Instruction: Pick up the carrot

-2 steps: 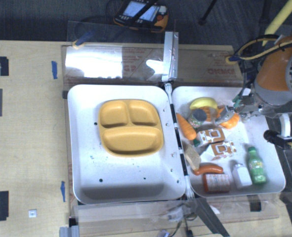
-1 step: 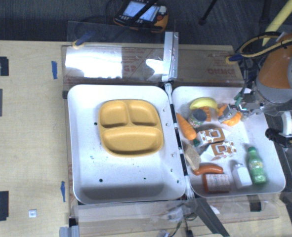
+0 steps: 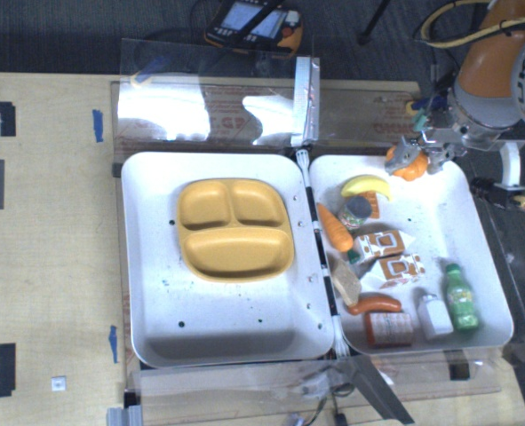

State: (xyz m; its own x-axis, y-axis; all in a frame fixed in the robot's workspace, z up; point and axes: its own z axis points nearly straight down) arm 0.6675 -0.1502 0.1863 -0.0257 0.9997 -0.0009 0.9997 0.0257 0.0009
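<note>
Lying untouched against the right bin's (image 3: 475, 229) left wall, the carrot (image 3: 335, 227) is not yet picked; an orange object (image 3: 406, 163) is held between the gripper's (image 3: 419, 155) closed fingers.

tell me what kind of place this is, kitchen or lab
Most likely a robotics lab, not a kitchen: two white bins sit on a bench marked with tape, toy food like the carrot fills one, and a teach pendant lies behind.
</note>
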